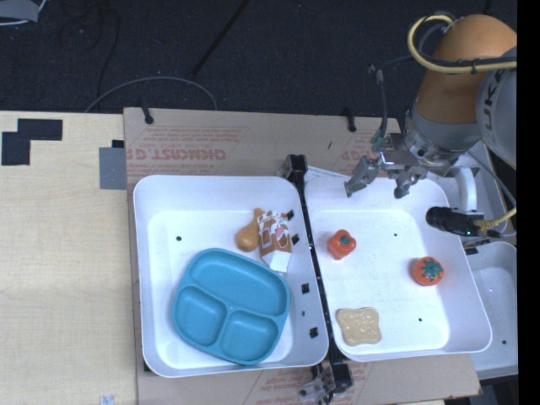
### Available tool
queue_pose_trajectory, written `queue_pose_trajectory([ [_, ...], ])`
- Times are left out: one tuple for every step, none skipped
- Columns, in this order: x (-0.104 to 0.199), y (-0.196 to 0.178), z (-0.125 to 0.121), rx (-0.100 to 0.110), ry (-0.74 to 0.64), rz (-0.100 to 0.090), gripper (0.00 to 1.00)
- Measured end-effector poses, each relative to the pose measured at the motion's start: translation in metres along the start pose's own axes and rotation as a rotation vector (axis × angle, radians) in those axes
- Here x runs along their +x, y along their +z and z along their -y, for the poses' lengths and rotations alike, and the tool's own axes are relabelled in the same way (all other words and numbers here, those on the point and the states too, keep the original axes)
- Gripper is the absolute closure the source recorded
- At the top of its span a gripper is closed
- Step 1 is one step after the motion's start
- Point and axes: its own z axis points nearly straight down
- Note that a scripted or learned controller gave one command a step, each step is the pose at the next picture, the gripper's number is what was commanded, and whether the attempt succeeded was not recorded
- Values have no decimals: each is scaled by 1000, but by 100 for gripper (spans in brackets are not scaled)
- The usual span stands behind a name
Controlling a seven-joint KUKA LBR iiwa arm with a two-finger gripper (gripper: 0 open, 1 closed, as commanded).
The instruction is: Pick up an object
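My gripper hangs over the far rim of the right bin, its two dark fingers spread apart with nothing between them. Below it in that bin lie a small orange-red toy fruit, an orange tomato-like toy with a green top and a tan slice of toy bread. The nearest of these, the orange-red fruit, sits lower left of the gripper and apart from it.
The left bin holds a blue divided plate and a brown and white toy with a paper packet by the divider. A black clamp sits where the bins meet. Cables hang by the arm at the right.
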Motion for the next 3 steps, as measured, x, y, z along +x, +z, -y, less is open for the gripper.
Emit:
queue_pose_trajectory([
  [0, -8, -2, -14, -2, 1, 0],
  [-2, 56, 0, -5, 0, 0, 0],
  [-8, 117, 5, -6, 0, 0, 0],
])
